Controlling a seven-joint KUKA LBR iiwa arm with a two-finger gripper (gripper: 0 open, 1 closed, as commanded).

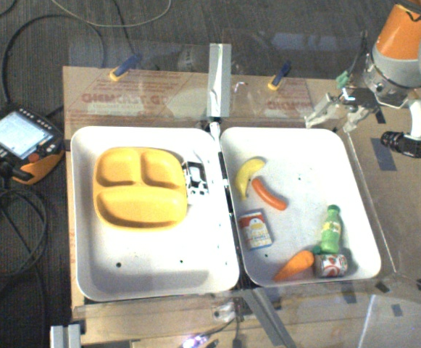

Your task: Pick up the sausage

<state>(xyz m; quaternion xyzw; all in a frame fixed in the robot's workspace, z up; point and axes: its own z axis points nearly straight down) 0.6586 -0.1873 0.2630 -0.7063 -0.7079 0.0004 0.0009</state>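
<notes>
Sausage (269, 194): small, orange-red, smooth, rounded ends. Lies flat on the floor of the right bin (355, 194), upper-left part, slanting from upper left to lower right. Its upper end sits just beside the banana (248, 174); contact can't be told. Nothing grips it.

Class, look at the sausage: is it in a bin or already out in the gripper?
In. The sausage lies flat on the right bin floor beside the banana; the gripper sits apart at the bin's far corner.
</notes>
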